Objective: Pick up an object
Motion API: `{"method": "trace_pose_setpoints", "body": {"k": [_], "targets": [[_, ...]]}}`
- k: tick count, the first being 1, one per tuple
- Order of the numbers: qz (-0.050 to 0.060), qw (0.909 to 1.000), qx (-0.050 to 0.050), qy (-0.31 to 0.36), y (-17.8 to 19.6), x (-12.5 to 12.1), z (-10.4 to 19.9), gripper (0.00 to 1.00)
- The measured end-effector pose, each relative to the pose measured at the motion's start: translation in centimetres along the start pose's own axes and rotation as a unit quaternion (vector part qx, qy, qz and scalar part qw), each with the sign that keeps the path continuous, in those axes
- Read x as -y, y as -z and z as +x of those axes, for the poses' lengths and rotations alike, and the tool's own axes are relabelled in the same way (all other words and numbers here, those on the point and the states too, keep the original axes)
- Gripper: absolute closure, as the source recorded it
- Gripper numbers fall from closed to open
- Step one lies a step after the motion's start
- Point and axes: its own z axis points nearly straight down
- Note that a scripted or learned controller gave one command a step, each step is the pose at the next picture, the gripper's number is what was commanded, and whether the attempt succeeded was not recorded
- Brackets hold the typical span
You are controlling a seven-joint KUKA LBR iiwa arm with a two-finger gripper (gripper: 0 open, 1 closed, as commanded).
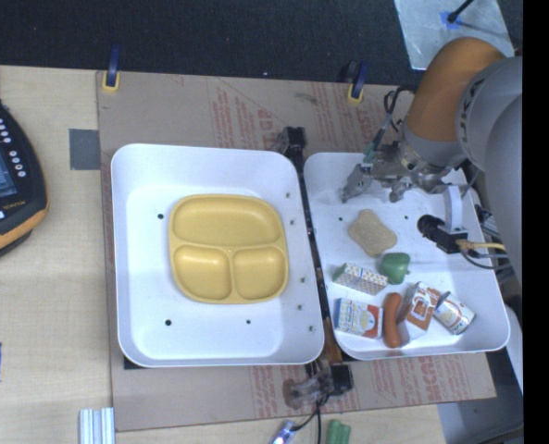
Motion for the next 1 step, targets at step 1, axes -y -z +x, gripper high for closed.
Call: {"method": "trace_pose_setpoints", "body": {"k": [1], "targets": [[0.003,1.0,0.0,0.0,-1.12,4.52,-0.35,0.0]]}}
